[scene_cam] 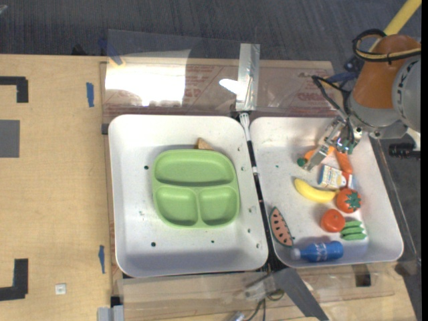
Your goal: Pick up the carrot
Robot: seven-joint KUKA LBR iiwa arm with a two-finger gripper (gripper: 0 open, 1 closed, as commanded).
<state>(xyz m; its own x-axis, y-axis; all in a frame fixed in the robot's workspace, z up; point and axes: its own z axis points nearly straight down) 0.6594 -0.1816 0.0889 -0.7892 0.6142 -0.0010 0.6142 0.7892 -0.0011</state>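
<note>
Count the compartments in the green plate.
3 in the green plastic divided plate in the left white bin: one long compartment across the far side, two smaller ones side by side nearer the camera.

**Crowded right bin, open left bin**

The right bin (267, 136) is bare along its left side; its right half is packed with a carrot (344, 162), banana (313, 190), carton (330, 176), tomato (347, 200) and bottle (318, 251). The left bin (127, 179) is bare around the green plate (196, 186).
</note>
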